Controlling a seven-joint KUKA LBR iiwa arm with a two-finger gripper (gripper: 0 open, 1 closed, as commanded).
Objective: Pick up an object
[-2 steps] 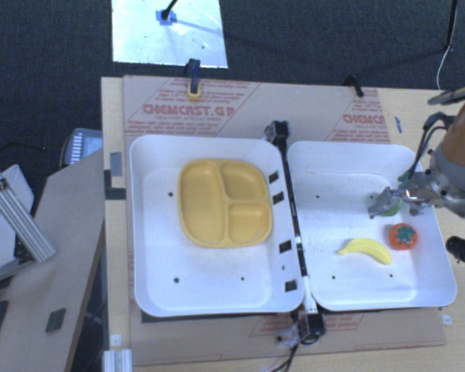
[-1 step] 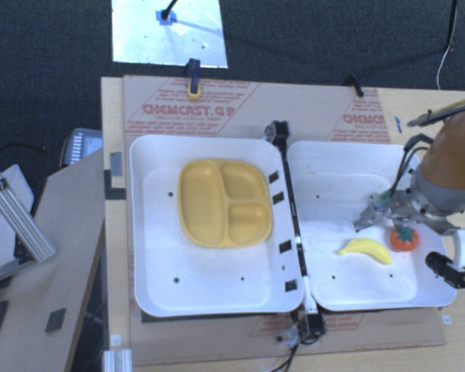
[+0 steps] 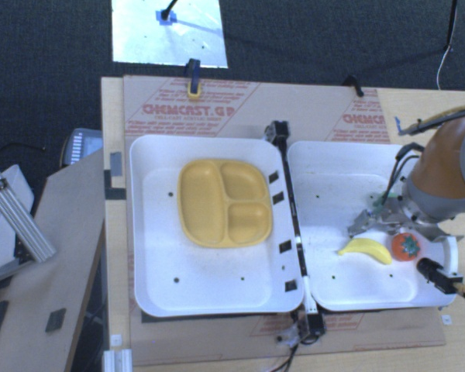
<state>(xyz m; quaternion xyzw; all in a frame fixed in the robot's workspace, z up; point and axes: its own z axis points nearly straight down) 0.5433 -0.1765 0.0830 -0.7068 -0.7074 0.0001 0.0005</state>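
Arm low in right bin (image 3: 349, 285), hand (image 3: 370, 219) just above yellow banana (image 3: 366, 249), grip state cannot be told, red tomato-like fruit (image 3: 405, 246) touching banana's right end, yellow divided plate (image 3: 223, 202) in left bin (image 3: 159, 285).

- The arm (image 3: 449, 165) at the right of the frame is cut off by the edge.
- The hand (image 3: 380, 217) at middle right is small and blurred, its parts too fine to make out.
- The right bin (image 3: 333, 285) has its far right side covered by the arm.
- A grey device (image 3: 81, 146) at the bench's left edge is partly hidden.
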